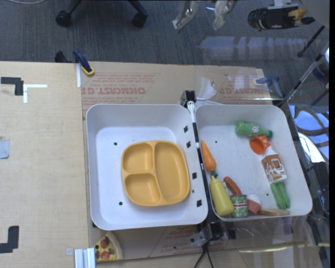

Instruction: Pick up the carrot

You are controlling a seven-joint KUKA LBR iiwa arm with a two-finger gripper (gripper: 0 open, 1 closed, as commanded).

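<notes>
Orange carrot point(208, 155) in right bin point(293, 152), far below jaws point(204, 14).

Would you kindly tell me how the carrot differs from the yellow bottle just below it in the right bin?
The carrot is orange and tapered; the yellow bottle is yellow, thicker, with a narrow nozzle. The carrot sits higher in the view, the bottle nearer the bin's lower edge. Both lie along the right bin's left wall.

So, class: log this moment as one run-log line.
task: pick up carrot | small orange plastic carrot: lying at right white bin's left wall | yellow three-compartment plate: left white bin | status: not picked
</notes>
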